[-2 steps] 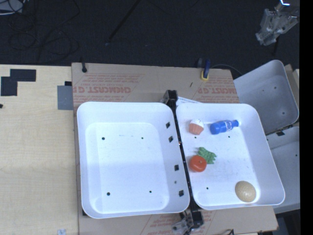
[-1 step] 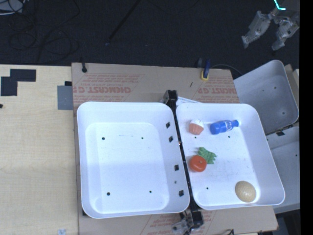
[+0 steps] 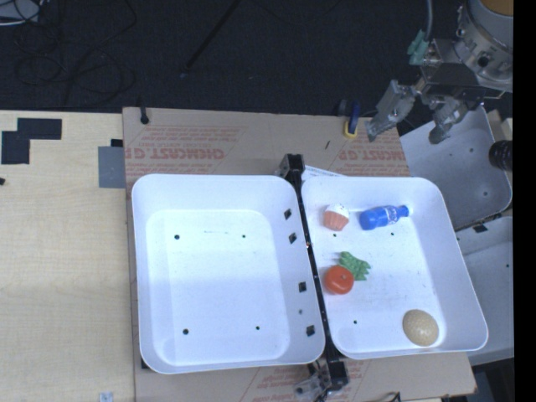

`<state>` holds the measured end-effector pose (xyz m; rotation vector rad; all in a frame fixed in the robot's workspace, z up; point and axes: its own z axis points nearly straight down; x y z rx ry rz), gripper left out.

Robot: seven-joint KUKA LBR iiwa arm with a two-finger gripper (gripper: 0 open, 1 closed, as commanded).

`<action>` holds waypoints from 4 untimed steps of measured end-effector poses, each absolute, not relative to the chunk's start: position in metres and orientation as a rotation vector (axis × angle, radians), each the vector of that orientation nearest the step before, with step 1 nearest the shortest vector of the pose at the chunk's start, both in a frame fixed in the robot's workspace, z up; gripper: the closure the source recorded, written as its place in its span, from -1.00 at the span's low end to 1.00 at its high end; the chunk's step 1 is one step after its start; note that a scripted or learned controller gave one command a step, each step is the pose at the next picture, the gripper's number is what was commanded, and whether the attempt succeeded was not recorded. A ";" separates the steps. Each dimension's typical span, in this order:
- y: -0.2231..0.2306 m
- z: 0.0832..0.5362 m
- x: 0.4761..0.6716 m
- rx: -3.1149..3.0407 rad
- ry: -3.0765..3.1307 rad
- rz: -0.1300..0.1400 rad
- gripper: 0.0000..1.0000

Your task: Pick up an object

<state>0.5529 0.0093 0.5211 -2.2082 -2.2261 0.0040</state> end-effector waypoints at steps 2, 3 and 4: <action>0.054 0.354 0.516 -2.220 -2.215 0.013 1.00; 0.036 0.468 0.568 -2.228 -2.226 -0.009 1.00; 0.079 0.479 0.646 -2.215 -2.226 0.003 1.00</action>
